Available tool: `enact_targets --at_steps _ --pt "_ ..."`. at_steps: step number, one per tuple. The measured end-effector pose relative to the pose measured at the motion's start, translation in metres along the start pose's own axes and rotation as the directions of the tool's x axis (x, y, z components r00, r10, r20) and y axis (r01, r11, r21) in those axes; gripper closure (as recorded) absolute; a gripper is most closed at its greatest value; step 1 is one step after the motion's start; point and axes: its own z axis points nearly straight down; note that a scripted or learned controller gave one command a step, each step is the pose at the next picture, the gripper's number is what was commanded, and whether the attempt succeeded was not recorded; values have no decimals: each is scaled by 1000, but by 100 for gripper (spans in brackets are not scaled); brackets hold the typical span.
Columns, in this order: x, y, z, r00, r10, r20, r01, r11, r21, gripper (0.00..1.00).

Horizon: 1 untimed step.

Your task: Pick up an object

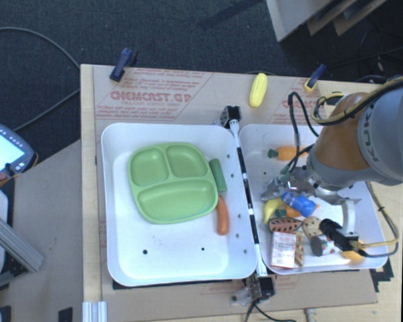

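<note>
My gripper (pixel 278 187) is low in the right bin (pixel 258 147), near its left wall, and the grey arm with its orange band reaches in from the right. Just below and right of the gripper lies a blue object (pixel 300 204), with a yellow piece (pixel 272 209) beside it. A brown patterned item (pixel 285 225), a tan piece (pixel 311 227) and a flat printed packet (pixel 284 249) lie toward the front. A small orange carrot (pixel 285 153) rests toward the back of the bin. I see nothing clearly held.
The left bin (pixel 165 261) holds a green divided plate (pixel 173 182), a green stick (pixel 217 175) and an orange stick (pixel 222 216) by its right wall. A yellow corn cob (pixel 258 90) lies on the bench behind the bins. Blue clamps (pixel 121 64) sit at the back corners.
</note>
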Motion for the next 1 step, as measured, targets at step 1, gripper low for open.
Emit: enact_targets --at_steps 1 --pt "-61 43 -104 1000 1 3 -1 1000 -5 0"
